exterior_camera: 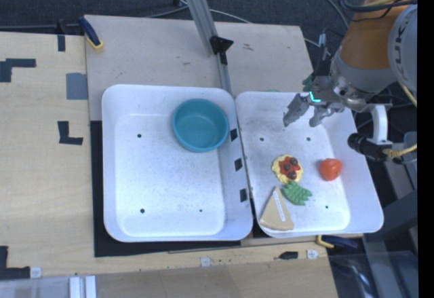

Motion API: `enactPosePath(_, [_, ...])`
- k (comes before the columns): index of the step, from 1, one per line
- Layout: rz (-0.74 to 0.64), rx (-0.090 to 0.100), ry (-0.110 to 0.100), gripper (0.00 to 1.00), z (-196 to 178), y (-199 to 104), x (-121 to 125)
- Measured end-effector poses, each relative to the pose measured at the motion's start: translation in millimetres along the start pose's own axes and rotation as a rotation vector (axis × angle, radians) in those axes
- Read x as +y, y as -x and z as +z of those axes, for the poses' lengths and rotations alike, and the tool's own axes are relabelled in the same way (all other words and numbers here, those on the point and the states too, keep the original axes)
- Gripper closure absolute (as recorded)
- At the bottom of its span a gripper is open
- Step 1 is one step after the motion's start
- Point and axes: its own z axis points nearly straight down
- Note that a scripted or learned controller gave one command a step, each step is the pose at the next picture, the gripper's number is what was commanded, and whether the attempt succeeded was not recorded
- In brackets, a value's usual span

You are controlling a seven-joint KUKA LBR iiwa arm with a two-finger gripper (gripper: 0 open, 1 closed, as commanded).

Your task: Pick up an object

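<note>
Gripper (305, 115) hangs over the right bin's (352, 216) far half, near its back rim, fingers spread apart w/ nothing between them; grey arm w/ orange band comes in from the right.

Left bin (129, 222): blue bowl (200, 125) sits upright near the back-right corner, round, opening up; rest of that floor is bare white w/ a few dark dots, so lots of room toward the front & left rims.

Right bin, front half: round yellow piece w/ red & dark topping (287, 168) lies flat about mid-floor; just in front of it a green leafy piece (297, 193), long axis running left-back to right-front; tan wedge (276, 212) close by the front-left corner, narrow tip pointing toward the back, wide end at the front rim, long axis roughly front-to-back; red tomato-like ball (330, 168) nr the right rim, apart from the others.

Bare floor between gripper & the yellow piece; left strip along the divider also bare.
</note>
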Motion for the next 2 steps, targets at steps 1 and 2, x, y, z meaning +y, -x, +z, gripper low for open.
enactPosePath(1, [0.000, 0.000, 0.000, 0.00, 0.0, 0.0, 0.0])
enactPosePath(2, [0.000, 0.001, -0.005, 0.00, 62.3, -1.1, -5.6])
